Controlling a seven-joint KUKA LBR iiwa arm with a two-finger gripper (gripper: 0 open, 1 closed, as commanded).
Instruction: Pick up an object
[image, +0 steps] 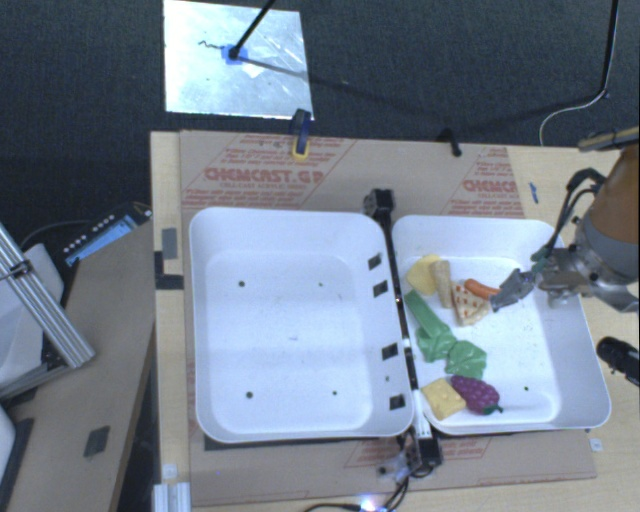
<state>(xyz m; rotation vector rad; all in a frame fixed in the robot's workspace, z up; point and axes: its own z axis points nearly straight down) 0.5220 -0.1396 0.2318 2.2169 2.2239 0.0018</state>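
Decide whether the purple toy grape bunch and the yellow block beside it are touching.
Touching: the camera view shows the purple toy grape bunch pressed against the yellow block, no white bin floor between them.

Dark carpet floor (80, 90) surrounds the wooden bench (165, 200), with a shiny sheet (235, 60) lying beyond it.

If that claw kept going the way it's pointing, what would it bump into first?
Probably the orange carrot-like piece and the pizza-slice toy just beyond the gripper, which points left across the right bin. Its height above them is hard to judge, so it might pass over.
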